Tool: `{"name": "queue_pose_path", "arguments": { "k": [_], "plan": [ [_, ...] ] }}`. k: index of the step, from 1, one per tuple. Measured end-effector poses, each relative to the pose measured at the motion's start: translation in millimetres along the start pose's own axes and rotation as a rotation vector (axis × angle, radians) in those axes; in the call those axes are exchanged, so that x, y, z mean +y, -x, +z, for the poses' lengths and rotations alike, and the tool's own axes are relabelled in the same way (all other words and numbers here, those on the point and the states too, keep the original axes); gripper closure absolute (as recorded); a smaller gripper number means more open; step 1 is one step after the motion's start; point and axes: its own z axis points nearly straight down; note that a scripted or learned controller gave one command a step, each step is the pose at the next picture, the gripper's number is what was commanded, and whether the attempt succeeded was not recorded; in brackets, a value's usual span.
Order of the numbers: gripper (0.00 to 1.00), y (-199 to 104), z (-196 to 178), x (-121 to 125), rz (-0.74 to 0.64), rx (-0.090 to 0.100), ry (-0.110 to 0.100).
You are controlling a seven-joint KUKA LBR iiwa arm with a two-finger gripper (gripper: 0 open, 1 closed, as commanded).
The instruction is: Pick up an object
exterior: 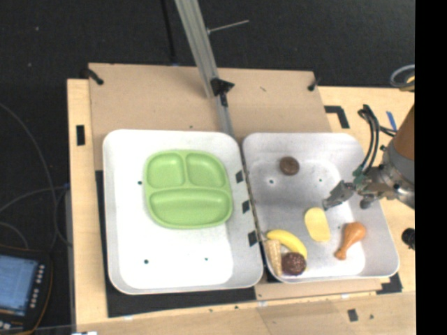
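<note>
The bench (174, 96) carries two shallow white bins side by side. The left bin (126, 257) holds one green divided plate (188, 189), lying flat toward the bin's far edge, with three compartments.

The right bin (314, 149) holds five items:

- A small brown round piece (289, 165) near the far edge, roughly midway along it, apart from everything else.
- A pale yellow oval piece (317, 225) near the middle of the bin floor.
- An orange drumstick-shaped toy (350, 239) just to the right of the yellow oval, toward the bin's right edge, its thin end pointing at the near edge.
- A yellow banana (287, 241) toward the near left corner.
- A dark maroon round piece (294, 263) at the near edge, touching or just beside the banana; a tan strip lies along the bin's left wall next to both.

The gripper (347, 192) enters over the bin's right edge and sits above the floor — just beyond the yellow oval and the drumstick, touching neither. Nothing is visible between its fingers. How far the fingers are spread cannot be determined from this view.
</note>
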Motion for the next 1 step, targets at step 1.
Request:
{"name": "queue_pose_path", "arguments": {
  "k": [1],
  "plan": [
    [0.00, 0.0, -0.1, 0.0, 0.001, 0.000, 0.000]
  ]
}}
